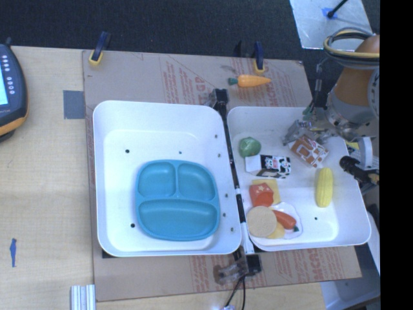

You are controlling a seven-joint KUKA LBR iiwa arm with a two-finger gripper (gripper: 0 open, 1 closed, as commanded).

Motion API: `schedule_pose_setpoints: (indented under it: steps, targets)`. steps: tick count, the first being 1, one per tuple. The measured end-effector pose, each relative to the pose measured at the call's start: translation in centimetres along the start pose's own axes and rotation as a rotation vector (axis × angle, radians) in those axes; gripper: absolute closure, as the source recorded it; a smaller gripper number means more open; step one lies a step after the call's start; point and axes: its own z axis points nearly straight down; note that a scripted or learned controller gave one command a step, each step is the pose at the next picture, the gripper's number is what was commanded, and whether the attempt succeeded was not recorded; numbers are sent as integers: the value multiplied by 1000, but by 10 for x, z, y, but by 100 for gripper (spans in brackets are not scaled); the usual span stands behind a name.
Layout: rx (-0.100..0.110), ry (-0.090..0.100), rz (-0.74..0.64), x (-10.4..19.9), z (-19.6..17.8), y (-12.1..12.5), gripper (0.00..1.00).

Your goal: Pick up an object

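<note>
My gripper point(302, 132) hangs over the far right part of the right bin point(342, 234), reaching in from the right under the grey arm with its orange band point(359, 51). Just below and right of it lies a brown and white packet point(310, 151); whether they touch is unclear. Also in this bin are a green piece point(249, 146), a black and white carton point(275, 165), a red and yellow piece point(262, 192), a yellow corn cob point(324, 186), a tan round bun point(262, 221) and an orange carrot point(286, 220).
The left bin point(110, 141) holds a blue divided plate point(177, 199). A toy carrot point(253, 81) lies on the cardboard behind the bins, near a blue clamp point(258, 53). A yellow clamp point(98, 49) and a control pendant point(9, 89) sit at the left.
</note>
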Motion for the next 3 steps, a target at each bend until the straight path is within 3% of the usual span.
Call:
schedule_pose_setpoints:
  steps: [1,2,3]
  targets:
    - [28,11,7,-13,7,-107,0]
    - [13,9,-2,15,6,-30,0]
    - [19,8,-1,11,-4,-33,100]
